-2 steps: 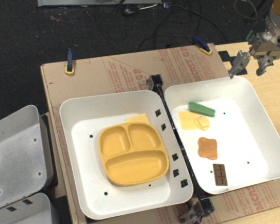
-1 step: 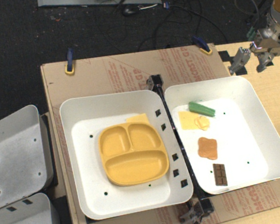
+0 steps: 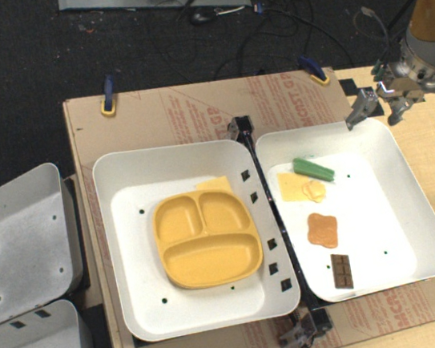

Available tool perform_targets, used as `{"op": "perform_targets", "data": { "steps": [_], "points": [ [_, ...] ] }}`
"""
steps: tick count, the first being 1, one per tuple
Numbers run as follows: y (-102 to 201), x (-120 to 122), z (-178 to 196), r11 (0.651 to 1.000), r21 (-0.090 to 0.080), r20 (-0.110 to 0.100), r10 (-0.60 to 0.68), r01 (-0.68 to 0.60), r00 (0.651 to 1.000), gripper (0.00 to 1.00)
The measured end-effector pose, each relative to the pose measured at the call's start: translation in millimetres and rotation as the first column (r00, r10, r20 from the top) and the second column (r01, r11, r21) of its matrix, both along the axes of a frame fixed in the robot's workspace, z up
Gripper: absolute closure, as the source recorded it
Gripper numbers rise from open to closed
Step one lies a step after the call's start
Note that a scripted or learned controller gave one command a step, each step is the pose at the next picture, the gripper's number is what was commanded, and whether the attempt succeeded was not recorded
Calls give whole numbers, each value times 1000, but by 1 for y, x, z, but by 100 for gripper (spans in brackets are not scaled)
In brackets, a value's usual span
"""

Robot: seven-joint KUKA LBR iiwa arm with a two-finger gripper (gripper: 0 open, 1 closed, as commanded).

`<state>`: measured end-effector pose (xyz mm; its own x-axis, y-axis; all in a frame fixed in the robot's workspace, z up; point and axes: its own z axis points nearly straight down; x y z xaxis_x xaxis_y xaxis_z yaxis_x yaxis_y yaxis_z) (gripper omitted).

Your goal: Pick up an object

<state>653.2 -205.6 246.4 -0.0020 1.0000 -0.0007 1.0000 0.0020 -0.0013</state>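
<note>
Above the right bin's [image 3: 413,180] far right corner, hand [image 3: 375,109] spread wide and holding nothing, green block [image 3: 313,168], yellow pieces [image 3: 299,188], orange piece [image 3: 322,230], brown bar [image 3: 342,271] inside, yellow tray [image 3: 208,238] in left bin [image 3: 127,247].

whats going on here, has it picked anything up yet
Not yet. The robot's hand sits above the far right corner of the right bin, with nothing between its fingers. In that bin lie a green block, a yellow piece, an orange-brown piece and a dark brown bar. The left bin holds a yellow divided tray.
</note>
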Motion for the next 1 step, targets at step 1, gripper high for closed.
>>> {"op": "perform_targets", "data": {
  "steps": [1],
  "points": [
    [10,-4,-53,1000,2,-3,1,-1,1000,0]
  ]
}}
